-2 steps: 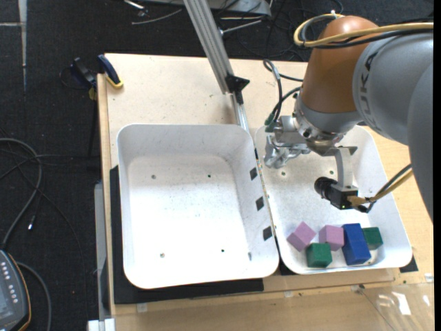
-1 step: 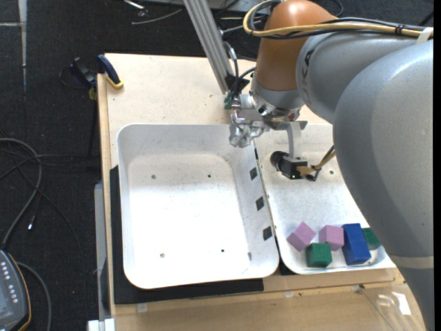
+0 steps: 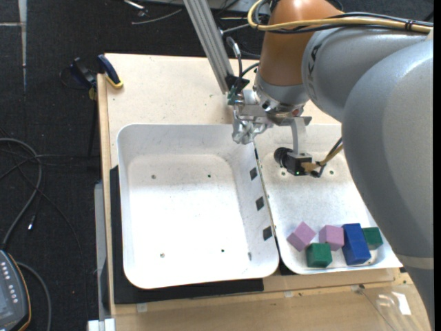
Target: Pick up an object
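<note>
Several small blocks lie bunched at the near end of the right bin: a lilac block, a second lilac block, a blue block, a dark green block and another green block. My gripper hangs over the far end of the ridge between the two bins, well away from the blocks. Nothing shows between its tips.
The left bin has a bare white floor. A blue and yellow clamp sits at the bench's far left corner. A slanted metal rail rises behind the gripper. The big grey arm covers the right side.
</note>
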Motion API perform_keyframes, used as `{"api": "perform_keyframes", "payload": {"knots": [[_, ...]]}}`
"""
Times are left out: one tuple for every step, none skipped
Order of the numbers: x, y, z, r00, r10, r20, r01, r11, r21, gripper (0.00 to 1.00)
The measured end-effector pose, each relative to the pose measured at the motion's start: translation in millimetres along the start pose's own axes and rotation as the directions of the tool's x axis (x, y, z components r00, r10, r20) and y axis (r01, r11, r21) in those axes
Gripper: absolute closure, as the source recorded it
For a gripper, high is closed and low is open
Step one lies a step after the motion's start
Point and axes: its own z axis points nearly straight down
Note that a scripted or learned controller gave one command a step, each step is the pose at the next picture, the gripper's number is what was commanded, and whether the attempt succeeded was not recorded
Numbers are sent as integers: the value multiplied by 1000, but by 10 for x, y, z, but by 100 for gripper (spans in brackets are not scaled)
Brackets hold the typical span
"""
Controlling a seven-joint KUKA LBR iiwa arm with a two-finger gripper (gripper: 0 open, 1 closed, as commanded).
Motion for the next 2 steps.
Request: {"api": "perform_keyframes", "payload": {"knots": [[5, 4, -99, 1000, -3, 1, 3, 1000, -1, 100], [9, 8, -199, 1000, -5, 2, 5, 1000, -3, 100]]}}
